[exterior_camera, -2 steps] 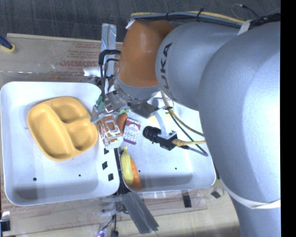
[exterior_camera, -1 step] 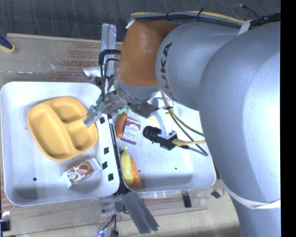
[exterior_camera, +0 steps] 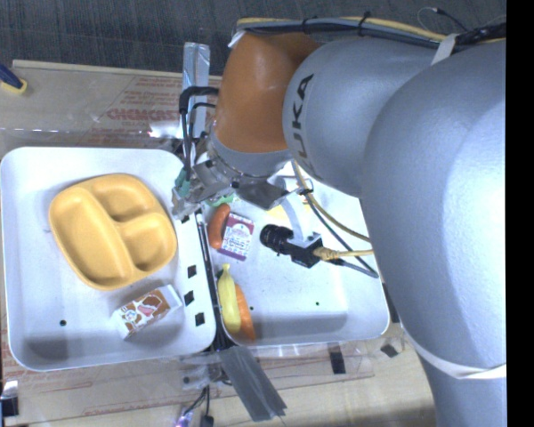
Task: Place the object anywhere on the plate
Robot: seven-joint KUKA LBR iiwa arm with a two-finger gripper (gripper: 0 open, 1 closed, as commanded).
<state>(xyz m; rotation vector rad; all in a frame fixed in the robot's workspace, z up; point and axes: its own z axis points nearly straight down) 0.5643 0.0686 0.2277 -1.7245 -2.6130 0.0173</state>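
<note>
Two shallow white bins side by side on bench. Left bin [exterior_camera: 18,265]: yellow three-compartment plate [exterior_camera: 111,229] lying in upper middle, tilted slightly; nothing resting on it. Small brown-and-white carton [exterior_camera: 148,310] lying just below plate, near bin's lower wall, apart from plate rim.

Right bin [exterior_camera: 338,301]: largely covered by grey arm [exterior_camera: 409,149] with orange band [exterior_camera: 258,92] above wrist, reaching in from right. Gripper [exterior_camera: 196,189] positioned over divider between bins, at upper end, close to plate's right rim. Finger spread not readable from this angle, wrist body and cabling blocking the tips; cannot tell whether anything is gripped.

Objects in right bin, left side, along the divider: orange carrot-like piece [exterior_camera: 219,225] just below gripper, partly tucked under wrist. Small purple-and-white packet [exterior_camera: 237,237] touching or overlapping carrot-like piece on its right. Lower down, yellow banana [exterior_camera: 227,296] lying lengthwise beside divider, with an orange item [exterior_camera: 243,314] pressed against its right side; exact kind unclear. Black cylindrical fitting [exterior_camera: 285,241] with yellow cable [exterior_camera: 347,254] hanging from arm above bin floor, right of packet.

Black tape marks along divider. Grey strip [exterior_camera: 254,385] lying below bins on bench edge. Printed cardboard [exterior_camera: 80,105] under bins at top.
</note>
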